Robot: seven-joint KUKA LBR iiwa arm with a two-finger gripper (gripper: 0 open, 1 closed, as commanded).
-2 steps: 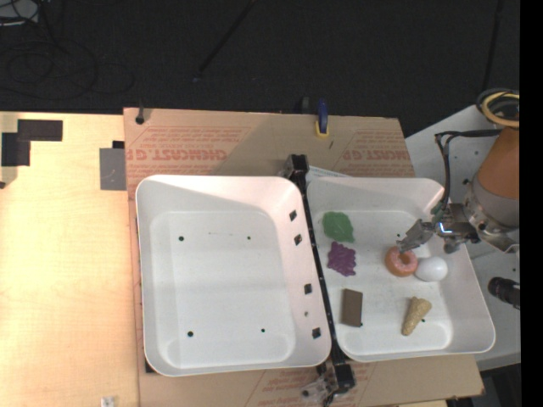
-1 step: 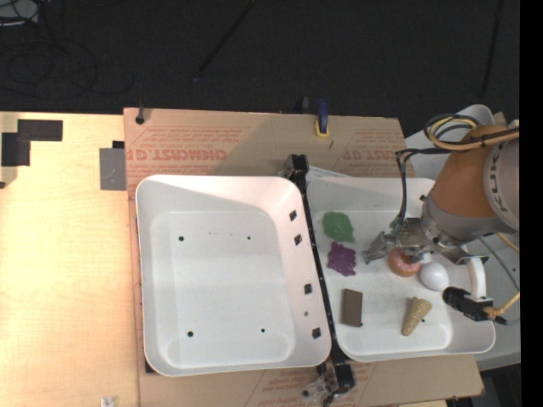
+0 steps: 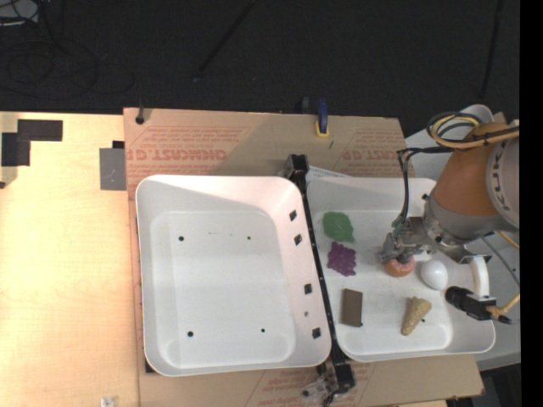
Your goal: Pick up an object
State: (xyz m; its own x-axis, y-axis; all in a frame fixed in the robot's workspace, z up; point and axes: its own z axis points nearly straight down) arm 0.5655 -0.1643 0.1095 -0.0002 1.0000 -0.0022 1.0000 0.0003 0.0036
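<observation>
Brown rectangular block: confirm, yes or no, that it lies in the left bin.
No. The brown rectangular block lies in the right white bin, below the purple lumpy object.

We see a pale wooden bench (image 3: 59, 270) carrying a brown printed cardboard sheet (image 3: 221, 147), and on that sheet two shallow white plastic bins (image 3: 153, 227) (image 3: 462, 344) sit touching, side by side.
</observation>
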